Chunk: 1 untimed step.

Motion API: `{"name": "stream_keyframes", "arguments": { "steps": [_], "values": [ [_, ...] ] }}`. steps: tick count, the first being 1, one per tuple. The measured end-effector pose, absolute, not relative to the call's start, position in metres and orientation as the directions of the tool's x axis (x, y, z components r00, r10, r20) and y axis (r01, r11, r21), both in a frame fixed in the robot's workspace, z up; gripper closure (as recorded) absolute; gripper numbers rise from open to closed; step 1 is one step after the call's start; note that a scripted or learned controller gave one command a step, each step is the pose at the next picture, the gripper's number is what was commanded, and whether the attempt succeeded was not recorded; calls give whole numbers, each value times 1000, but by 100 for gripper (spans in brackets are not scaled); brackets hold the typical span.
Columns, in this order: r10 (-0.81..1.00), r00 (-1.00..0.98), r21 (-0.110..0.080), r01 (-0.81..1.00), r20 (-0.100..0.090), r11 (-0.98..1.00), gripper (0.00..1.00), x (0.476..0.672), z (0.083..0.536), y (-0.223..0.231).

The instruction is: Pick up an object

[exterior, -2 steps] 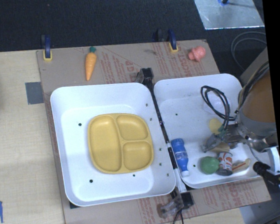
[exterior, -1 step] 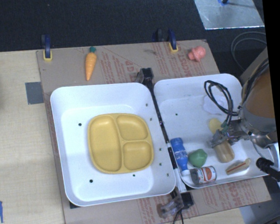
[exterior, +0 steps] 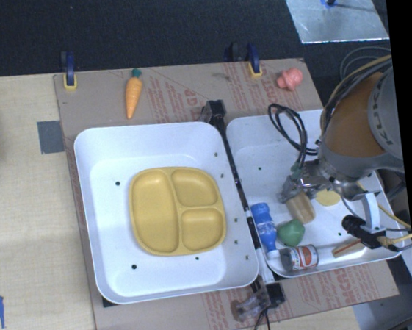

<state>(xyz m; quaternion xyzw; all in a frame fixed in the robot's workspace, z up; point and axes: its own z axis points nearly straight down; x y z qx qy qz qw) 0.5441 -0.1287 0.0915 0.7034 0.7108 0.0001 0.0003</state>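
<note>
Bare right bin point(exterior: 263, 143) floor beyond end effector point(exterior: 299, 187), clutter nearside.

Divided tray point(exterior: 176, 208) in left bin point(exterior: 100, 209), bottle point(exterior: 263, 228) in right bin point(exterior: 263, 143)

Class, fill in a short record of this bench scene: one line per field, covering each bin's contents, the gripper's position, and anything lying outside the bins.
Left bin: yellow divided tray
Right bin: blue bottle, green object, small can lying on its side, tan block, black cable
Gripper: low over the right bin, just above the tan block; grasp cannot be judged
Outside the bins: toy carrot, pink object
</note>
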Motion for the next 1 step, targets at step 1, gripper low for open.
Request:
{"name": "stream_keyframes", "arguments": {
  "steps": [1],
  "values": [
    [1000, -14, 11, 1000, 3, 14, 100, 583, 199, -49]
  ]
}}
